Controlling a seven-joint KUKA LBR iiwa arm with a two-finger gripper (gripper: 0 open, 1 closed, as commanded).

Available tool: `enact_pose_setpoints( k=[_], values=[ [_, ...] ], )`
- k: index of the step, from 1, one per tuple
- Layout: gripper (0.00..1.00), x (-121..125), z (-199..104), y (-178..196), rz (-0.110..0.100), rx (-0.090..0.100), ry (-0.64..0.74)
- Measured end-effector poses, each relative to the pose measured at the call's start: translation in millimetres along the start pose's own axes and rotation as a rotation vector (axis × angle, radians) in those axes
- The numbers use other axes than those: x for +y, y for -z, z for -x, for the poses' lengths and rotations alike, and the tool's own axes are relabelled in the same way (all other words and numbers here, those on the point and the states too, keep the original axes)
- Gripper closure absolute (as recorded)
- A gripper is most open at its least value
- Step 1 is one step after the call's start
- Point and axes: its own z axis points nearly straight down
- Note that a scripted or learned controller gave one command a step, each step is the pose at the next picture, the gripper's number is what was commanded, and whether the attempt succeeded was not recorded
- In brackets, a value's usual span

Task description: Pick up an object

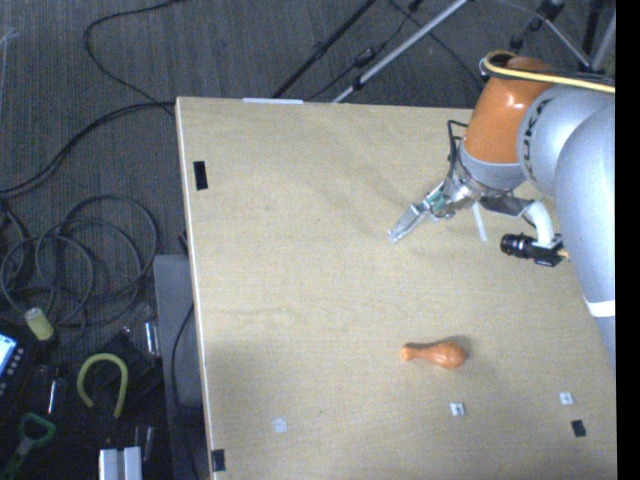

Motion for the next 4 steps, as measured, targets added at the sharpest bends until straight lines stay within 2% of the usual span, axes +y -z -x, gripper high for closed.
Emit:
enact_pose_setpoints(
  k=[1, 2, 3, 4],
  values=[
    [1.00, 1, 0, 10, 0.002, -0.001, -0.001],
    [1.00, 7, -13, 76, 0.002, 0.001, -0.094],
    [1.00, 14, -51, 80, 0.000, 0.002, -0.328],
    [0.00, 14, -51, 80, -0.001, 0.002, -0.328]
  ],
)
